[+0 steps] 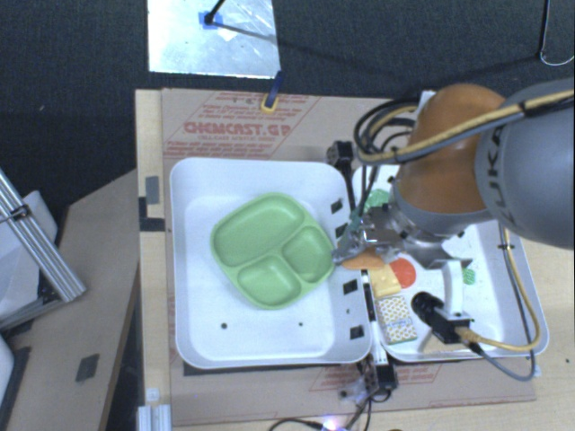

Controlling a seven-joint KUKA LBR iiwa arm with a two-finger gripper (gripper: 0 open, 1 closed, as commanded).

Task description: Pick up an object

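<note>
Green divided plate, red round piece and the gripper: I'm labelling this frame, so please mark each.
Green divided plate (pixel 272 249): camera view, left bin, on its largest compartment.
Red round piece (pixel 403 273): camera view, right bin, on its visible top.
Gripper (pixel 352 245): camera view, at its tip by the bins' shared edge.

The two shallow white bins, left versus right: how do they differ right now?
The left white bin lies fully open to view and bears one item, a light green plastic tray with three compartments. The right white bin is largely covered by the grey arm with its orange band, and bears several small pieces: an orange piece, a yellow block, a red round piece and a speckled rectangular block. Both are shallow, white and sit side by side.
</note>
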